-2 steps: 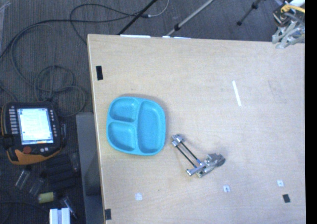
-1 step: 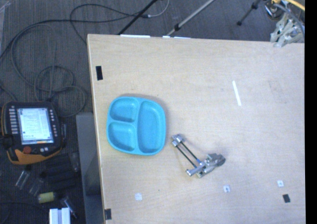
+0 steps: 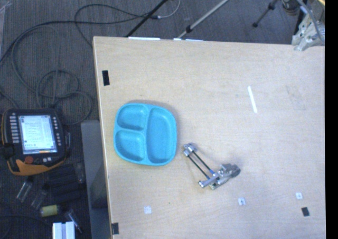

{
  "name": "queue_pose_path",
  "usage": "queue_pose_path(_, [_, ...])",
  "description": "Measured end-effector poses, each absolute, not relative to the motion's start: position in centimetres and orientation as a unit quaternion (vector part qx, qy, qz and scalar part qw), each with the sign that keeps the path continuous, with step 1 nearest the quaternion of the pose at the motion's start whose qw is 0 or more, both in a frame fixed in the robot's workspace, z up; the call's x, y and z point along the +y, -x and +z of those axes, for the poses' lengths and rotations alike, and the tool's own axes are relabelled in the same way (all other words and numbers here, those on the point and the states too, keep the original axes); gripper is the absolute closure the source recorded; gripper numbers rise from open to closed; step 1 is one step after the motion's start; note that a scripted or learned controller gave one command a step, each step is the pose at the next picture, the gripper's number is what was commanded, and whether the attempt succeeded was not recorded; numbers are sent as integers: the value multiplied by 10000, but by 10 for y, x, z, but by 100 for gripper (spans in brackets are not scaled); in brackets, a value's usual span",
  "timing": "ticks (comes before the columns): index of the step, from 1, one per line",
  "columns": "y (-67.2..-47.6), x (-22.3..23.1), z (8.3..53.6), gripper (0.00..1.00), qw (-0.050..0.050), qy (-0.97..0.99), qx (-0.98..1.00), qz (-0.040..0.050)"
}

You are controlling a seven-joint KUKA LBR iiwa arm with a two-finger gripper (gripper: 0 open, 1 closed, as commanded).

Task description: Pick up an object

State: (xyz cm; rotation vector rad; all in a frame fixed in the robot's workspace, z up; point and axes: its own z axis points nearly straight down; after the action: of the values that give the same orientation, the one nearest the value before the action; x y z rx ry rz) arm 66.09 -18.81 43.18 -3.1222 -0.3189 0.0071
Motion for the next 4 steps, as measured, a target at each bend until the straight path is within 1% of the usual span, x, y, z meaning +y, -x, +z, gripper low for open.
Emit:
queue_pose_path(1, [-655,-165,432,100,15,9949,-1012,27])
queue_pose_path(2, [-662,-156,432,100,13,9948,-1014,23])
queue_pose_path(4, [-662,-123,432,100,13,9949,-1008,27])
